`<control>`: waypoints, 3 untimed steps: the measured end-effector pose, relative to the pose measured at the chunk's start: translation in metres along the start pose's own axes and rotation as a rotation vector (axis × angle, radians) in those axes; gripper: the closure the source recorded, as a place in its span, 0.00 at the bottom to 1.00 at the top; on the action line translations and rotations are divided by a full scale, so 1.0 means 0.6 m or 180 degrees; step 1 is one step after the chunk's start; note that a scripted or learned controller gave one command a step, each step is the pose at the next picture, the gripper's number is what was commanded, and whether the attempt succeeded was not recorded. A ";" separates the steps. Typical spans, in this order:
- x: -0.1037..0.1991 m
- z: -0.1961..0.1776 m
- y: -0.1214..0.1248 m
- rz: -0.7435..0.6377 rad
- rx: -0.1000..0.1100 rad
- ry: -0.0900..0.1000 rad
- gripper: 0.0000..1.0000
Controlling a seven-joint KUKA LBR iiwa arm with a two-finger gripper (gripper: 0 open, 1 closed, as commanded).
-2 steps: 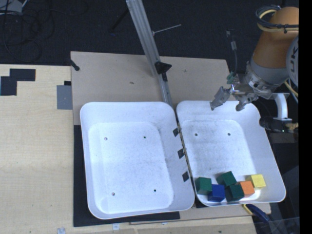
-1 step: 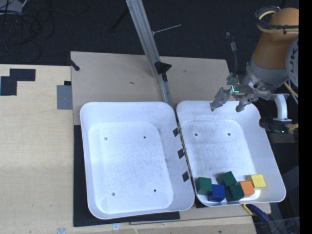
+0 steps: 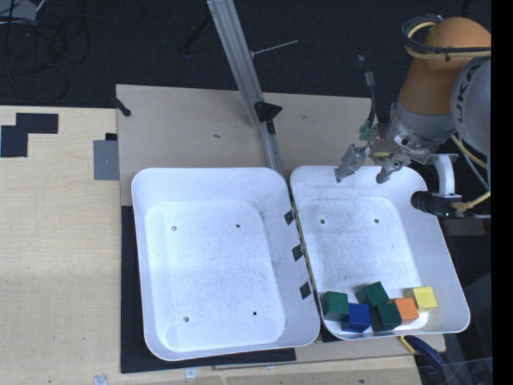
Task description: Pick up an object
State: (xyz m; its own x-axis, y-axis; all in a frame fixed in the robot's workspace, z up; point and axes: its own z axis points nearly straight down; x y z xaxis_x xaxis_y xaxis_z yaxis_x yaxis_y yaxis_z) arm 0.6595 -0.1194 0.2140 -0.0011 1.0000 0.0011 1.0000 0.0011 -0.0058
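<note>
Above the far edge of the right bin (image 3: 449, 251) hangs the gripper (image 3: 369, 169). Its two fingers are spread apart, and nothing is between them. The grey arm (image 3: 445, 79) with its orange band comes in from the right side.

Down in the near corner of the right bin sit some little blocks, all bunched close together: a green block (image 3: 335, 303), a blue block (image 3: 357, 317), two dark green blocks (image 3: 372, 293), an orange block (image 3: 406, 309) and a yellow block (image 3: 424, 297). They are well apart from the gripper. The left bin (image 3: 152, 191) sits just beside the right one.
</note>
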 end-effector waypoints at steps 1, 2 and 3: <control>0.038 0.019 0.014 -0.0003 0.0007 0.0003 0.00; 0.113 -0.032 -0.004 -0.0006 -0.0002 0.0004 0.00; 0.108 -0.023 -0.027 0.0004 0.0007 -0.0001 0.00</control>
